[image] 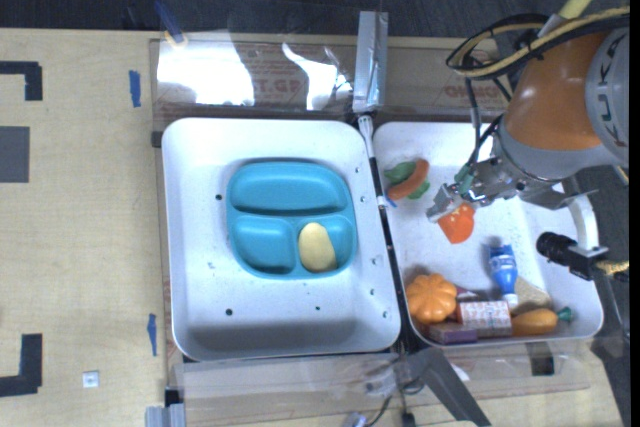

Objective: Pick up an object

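We take the right-hand shallow white bin point(585, 315) as our landmark. Along its near wall we find a ribbed orange toy pumpkin point(432, 298), a flat pink-and-white printed packet point(485, 314) and an orange toy carrot with a green tip point(537, 320). Just behind these stands a small blue-and-white bottle point(502, 267).

Toward the middle of the bin, the tool point(455, 203) sits directly over a small orange-red block point(457, 225), touching or nearly touching its top. We cannot tell whether the tool is open or closed, nor whether the block lies between its parts.

Near the far-left corner of the bin lies a green-and-orange toy vegetable point(407, 177).

We judge the block to be the candidate object. For a sound pick, centre the tool over it, close fully, then lift straight up, clear of the bottle.
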### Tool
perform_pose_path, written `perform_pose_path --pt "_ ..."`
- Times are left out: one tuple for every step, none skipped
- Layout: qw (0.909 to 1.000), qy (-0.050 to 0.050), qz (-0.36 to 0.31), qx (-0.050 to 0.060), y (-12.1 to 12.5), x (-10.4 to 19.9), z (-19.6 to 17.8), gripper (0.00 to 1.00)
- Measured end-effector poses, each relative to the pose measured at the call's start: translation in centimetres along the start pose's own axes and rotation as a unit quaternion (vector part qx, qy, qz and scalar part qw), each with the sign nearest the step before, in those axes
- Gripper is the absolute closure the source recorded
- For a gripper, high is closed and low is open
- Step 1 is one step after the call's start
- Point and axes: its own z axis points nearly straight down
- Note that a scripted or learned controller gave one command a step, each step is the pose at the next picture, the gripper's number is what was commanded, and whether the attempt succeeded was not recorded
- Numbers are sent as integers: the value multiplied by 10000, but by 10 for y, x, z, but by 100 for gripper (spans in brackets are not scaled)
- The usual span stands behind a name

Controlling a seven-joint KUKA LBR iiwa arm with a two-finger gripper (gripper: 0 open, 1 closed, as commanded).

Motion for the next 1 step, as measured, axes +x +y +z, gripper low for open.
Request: perform_pose_path --pt "9998 -14 211 11 18 -37 -62 100"
